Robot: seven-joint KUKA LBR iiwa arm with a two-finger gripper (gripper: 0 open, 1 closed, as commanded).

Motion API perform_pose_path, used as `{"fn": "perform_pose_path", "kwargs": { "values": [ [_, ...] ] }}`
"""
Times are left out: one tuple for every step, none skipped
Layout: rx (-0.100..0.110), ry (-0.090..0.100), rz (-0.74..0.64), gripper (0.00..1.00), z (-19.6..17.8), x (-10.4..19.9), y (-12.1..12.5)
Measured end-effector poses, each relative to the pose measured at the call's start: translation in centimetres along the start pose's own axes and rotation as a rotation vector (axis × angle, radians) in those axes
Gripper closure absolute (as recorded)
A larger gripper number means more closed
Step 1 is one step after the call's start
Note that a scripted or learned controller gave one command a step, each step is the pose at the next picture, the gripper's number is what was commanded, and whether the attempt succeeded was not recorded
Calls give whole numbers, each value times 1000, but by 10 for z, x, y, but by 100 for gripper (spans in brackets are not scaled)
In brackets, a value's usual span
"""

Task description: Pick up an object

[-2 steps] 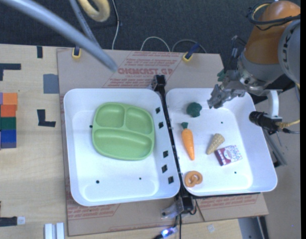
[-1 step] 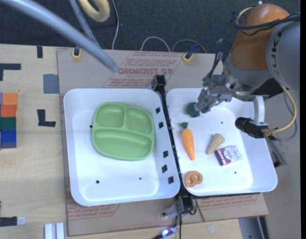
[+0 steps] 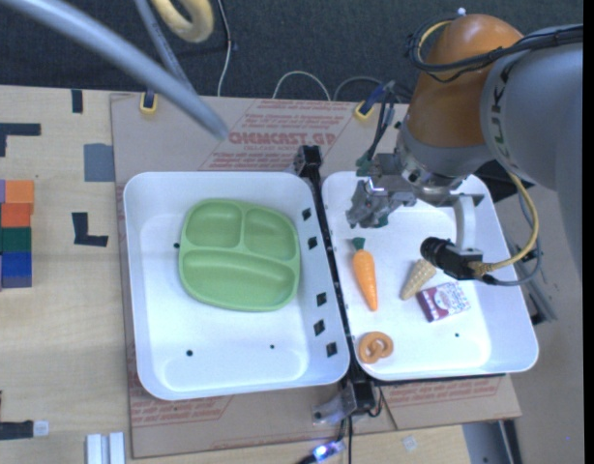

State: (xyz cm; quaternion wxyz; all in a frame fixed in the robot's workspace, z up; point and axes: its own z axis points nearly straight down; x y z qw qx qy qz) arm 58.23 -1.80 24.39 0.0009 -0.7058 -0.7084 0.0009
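The right bin (image 3: 500, 351) holds an orange carrot (image 3: 365, 275), a small pretzel (image 3: 375, 347), a tan cone (image 3: 418, 278) and a purple-and-white packet (image 3: 443, 303). My gripper (image 3: 369, 207) hangs over the bin's back left part, just above the carrot's green top, with nothing seen between its fingers. The grey arm with its orange band (image 3: 461, 66) comes in from the right. A black cylinder on the arm (image 3: 450, 255) lies just over the cone.
The left bin (image 3: 147, 356) holds a green divided plate (image 3: 241, 254). A black divider (image 3: 321, 259) runs between the bins. Coloured blocks (image 3: 9, 235) sit at the far left of the bench. A grey pole (image 3: 103, 37) crosses the top left.
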Motion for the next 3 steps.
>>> {"fn": "perform_pose_path", "kwargs": {
  "values": [
    [1, 1, -2, 100, -1, 53, -23],
    [3, 0, -1, 100, 20, 95, -56],
    [0, 0, 1, 0, 19, 93, -54]
  ]
}}
